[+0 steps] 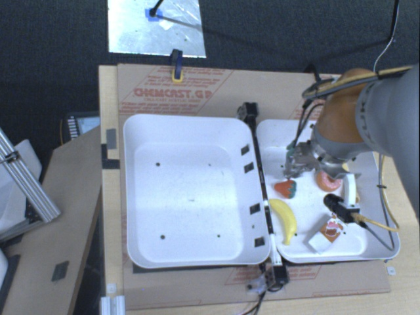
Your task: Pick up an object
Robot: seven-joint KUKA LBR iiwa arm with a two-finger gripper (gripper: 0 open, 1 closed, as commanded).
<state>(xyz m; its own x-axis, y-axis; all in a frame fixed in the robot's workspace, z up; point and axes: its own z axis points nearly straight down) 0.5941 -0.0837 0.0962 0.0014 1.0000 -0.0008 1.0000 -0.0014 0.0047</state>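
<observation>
- There are two white bins: the left bin (190, 195) and the right bin (374, 241). They sit side by side and touch in the middle.
- There is one arm (367, 120). It is grey with an orange band, and it comes in from the right over the right bin.
- There is one claw (294, 163). It is grey metal and hangs low over the back part of the right bin.
- I cannot tell if the claw is wide or narrow. It is too small and blurry.
- I see nothing held in the claw. It is just above the berry, but I cannot tell if they touch.
- There are four things to pick up, all in the right bin.
- One berry (285, 189): red with a green bit, small and lumpy. It is near the wall between the bins.
- One banana (284, 219): yellow, smooth and curved. It lies just in front of the berry.
- One pink thing (328, 180): round and flat. The arm partly hides it.
- One block (326, 233): white with a red top, at the front of the bin.
- The bins look like smooth, shiny plastic with round corners.
- One brown board (197, 87) with red letters lies under both bins.
- One yellow clip (177, 71) sits at the board's back edge.
- One shiny silver sheet (156, 16) lies on the dark floor behind.
</observation>
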